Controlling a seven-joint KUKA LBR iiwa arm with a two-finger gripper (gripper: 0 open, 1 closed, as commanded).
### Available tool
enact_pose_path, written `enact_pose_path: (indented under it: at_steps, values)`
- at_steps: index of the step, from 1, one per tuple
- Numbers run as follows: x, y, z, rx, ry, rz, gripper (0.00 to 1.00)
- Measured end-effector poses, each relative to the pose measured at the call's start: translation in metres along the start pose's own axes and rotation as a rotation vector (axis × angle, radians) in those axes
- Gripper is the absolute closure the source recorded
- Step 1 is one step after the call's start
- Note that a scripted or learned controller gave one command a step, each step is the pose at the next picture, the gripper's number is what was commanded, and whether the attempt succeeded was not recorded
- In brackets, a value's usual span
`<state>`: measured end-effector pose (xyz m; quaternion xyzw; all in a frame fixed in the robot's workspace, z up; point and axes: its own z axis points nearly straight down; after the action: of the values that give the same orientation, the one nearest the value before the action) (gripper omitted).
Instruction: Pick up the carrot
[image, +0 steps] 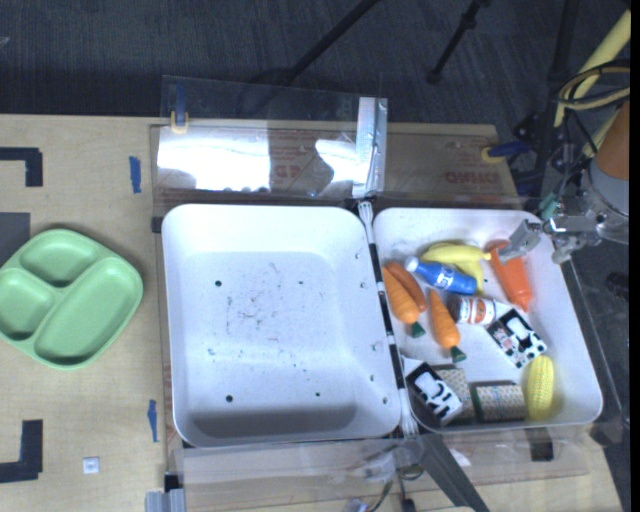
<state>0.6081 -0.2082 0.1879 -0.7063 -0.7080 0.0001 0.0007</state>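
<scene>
Camera view: 2 carrots (404, 292) lie near the right bin's (585, 335) left wall, side by side, with a blue bottle (441, 277) and a banana (456, 254) just beside them. A 3rd orange piece (514, 279) lies under the gripper (530, 236). Corn (539, 385) and small boxes sit toward the front. The arm (610, 180) hangs over the bin's right rear corner; whether its pincer is spread, I cannot tell. The left bin (265, 320) is bare. A green plate (65, 297) rests far left.
</scene>
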Motion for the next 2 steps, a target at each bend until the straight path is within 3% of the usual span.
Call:
enact_pose_path:
  at_steps: [1, 2]
  values:
    - [0.057, -0.017, 0.031, -0.002, 0.0, -0.868, 0.0]
    - [0.089, -0.072, 0.035, -0.002, -0.001, -0.97, 0.0]
